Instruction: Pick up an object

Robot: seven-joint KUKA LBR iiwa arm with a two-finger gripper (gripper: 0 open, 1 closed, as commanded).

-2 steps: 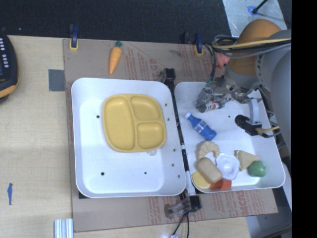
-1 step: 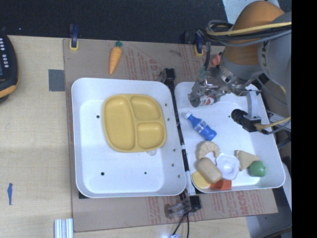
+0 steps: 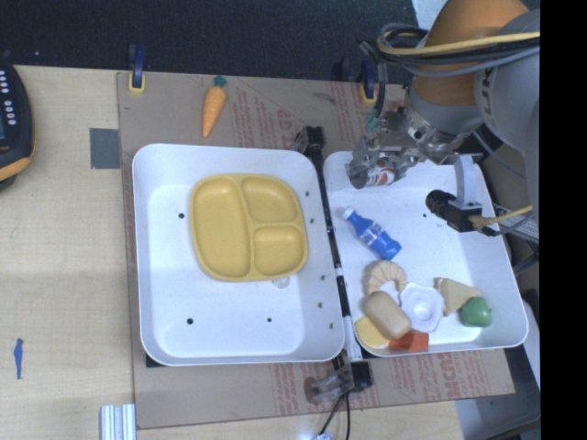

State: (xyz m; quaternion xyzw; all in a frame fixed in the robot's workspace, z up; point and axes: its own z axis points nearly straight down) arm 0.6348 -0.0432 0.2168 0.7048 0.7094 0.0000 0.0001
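Two white bins (image 3: 156,246) on cardboard sheet (image 3: 266,108) over wooden bench (image 3: 55,273).

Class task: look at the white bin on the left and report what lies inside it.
Inside the left bin lies one yellow divided plate, flat, with three compartments. Whatever is under the plate is covered and cannot be seen.

The arm (image 3: 500,81) is showing a grey casing with a rounded orange band above the wrist. Black and yellow cables are looping across it, and the gripper (image 3: 374,165) is looking metallic.
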